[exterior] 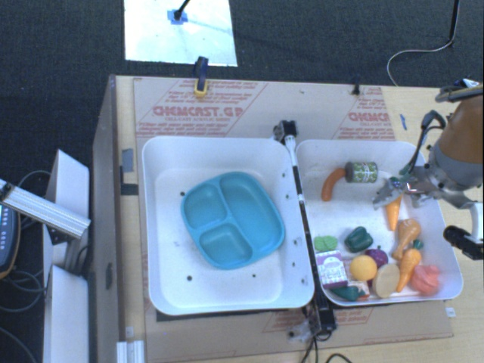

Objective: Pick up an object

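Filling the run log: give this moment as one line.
arm: over right bin | gripper: above orange carrot, nothing seen held | left bin: blue plate

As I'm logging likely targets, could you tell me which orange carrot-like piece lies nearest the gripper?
The small orange carrot just below the gripper; the other orange pieces lie farther off.

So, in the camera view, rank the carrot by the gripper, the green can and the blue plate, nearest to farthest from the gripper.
From the gripper:
1. Carrot, just below it in the right bin.
2. Green can, up-left, same bin.
3. Blue plate, left bin.
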Controlling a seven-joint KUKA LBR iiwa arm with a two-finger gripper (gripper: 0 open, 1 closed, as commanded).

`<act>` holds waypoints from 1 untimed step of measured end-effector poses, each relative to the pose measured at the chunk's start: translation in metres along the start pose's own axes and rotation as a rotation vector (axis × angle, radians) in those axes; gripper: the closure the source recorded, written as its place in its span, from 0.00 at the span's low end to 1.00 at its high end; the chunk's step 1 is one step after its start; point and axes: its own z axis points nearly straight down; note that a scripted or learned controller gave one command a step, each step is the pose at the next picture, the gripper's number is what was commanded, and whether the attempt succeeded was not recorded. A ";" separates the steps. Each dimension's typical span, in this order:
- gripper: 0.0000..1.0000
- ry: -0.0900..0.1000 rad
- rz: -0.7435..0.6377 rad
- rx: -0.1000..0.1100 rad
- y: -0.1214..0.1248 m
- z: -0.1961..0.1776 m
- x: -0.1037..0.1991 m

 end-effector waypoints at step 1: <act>1.00 0.000 -0.002 -0.003 0.001 -0.011 0.000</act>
